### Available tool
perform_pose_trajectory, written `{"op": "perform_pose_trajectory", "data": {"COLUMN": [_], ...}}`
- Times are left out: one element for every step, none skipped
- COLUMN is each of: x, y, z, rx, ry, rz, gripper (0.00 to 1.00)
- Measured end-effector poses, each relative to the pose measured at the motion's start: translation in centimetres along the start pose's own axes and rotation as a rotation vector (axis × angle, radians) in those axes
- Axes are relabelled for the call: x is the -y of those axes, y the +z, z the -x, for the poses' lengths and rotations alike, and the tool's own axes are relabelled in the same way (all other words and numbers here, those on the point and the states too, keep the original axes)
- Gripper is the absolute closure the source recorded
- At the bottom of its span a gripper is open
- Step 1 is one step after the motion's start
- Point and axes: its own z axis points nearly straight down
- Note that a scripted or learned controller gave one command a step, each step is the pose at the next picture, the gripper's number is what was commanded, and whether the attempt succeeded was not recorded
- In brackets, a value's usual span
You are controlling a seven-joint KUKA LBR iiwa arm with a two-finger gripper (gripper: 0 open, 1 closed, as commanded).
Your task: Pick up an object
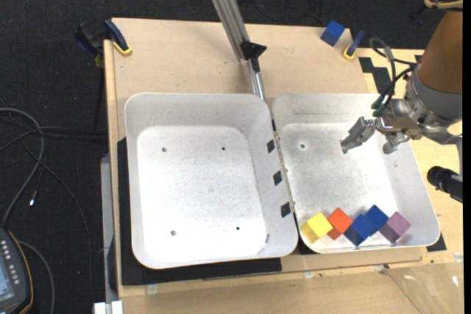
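Observation:
Along the near wall of the right bin point(335, 108) lie a yellow block point(318, 226), an orange block point(339, 220), a blue block point(367, 224) and a purple block point(395, 226), packed side by side. My gripper point(374, 139) hangs over the upper right part of that bin, well above and behind the blocks. Its two fingers point(356, 136) are spread apart with nothing between them.
The left bin point(147, 114) sits beside the right one, split by a ridge with black clips. A blue cube point(333, 32) rests on the bench at the back right. A metal pole point(224, 0) slants in from the top. Clamps grip the bench's back corners.

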Motion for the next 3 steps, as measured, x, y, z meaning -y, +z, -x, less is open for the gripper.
{"op": "perform_pose_trajectory", "data": {"x": [-0.7,-2.9,-6.3], "y": [10.8,3.7,-4.5], "z": [-1.4,-1.1,-7.4], "rx": [-0.002,0.002,-0.001], "ry": [0.0,-0.004,-0.01], "rz": [-0.009,0.007,0.01], "gripper": [0.0,0.0,0.0]}}
